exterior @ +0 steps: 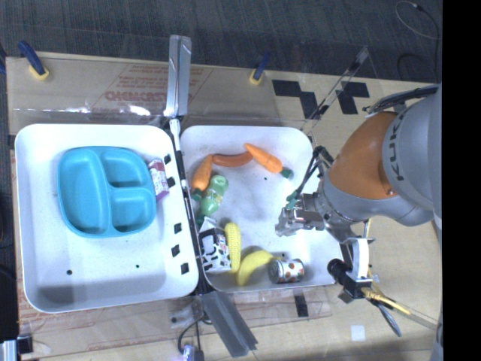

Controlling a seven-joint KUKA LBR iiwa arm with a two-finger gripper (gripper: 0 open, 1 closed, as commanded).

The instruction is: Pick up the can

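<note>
Camera view
Bins: two white bins side by side; left bin [45,201], right bin [297,145].
Left bin: a blue divided tray [105,190] lies toward its far side; a small purple packet [159,179] sits just beside the tray's right edge, against the divider.
Right bin, far part: two carrots, one [264,158] near the far right, one [203,173] by the divider, with a curved orange piece [229,159] between them; a green bottle [212,192] lies just near the left carrot.
Right bin, near part: a black-and-white carton [213,250], corn [234,245], a banana [252,265].
Can: the can [288,270] lies on its side at the near edge of the right bin, just right of the banana.
Arm: grey arm with orange band [361,168] comes in from the right.
Gripper: the gripper [294,220] is over the right bin's right side, farther back than the can and apart from it; finger state cannot be told, nothing seen in it.
</note>
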